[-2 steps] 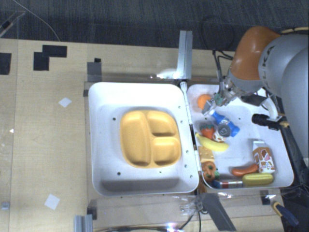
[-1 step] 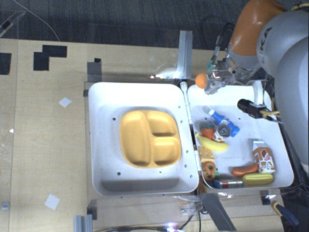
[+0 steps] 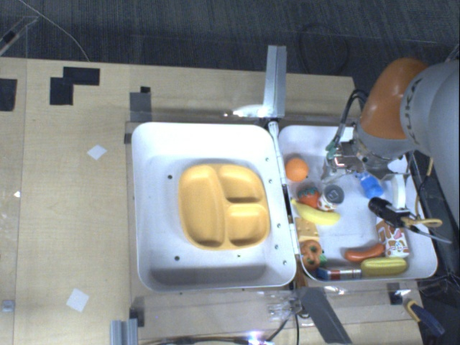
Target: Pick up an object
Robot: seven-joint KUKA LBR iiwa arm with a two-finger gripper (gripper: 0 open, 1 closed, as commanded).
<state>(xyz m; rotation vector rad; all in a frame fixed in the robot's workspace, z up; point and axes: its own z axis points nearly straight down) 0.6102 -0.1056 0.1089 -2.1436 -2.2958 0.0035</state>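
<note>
Hovering gripper (image 3: pixel 338 169) over right bin (image 3: pixel 424 264), nothing seen lifted; grasp and lift remain | jaw state: cannot tell, view too blurry | candidates: orange ball (image 3: pixel 296 169) at 9 o'clock of gripper, banana (image 3: pixel 318 215) at 7, blue piece (image 3: pixel 371 186) at 4 | clutter: scissors (image 3: pixel 395 215), sausage (image 3: pixel 364 252) crowd 5 o'clock | yellow tray (image 3: pixel 223 205) in left bin (image 3: pixel 154 264)

A yellow three-compartment tray (image 3: pixel 220 205) lies in the left white bin (image 3: pixel 154 149) — on a wooden bench (image 3: pixel 65 214).

Toys (image 3: pixel 343 225) lie jumbled, perhaps overlapping, in right bin (image 3: pixel 424 264).
</note>
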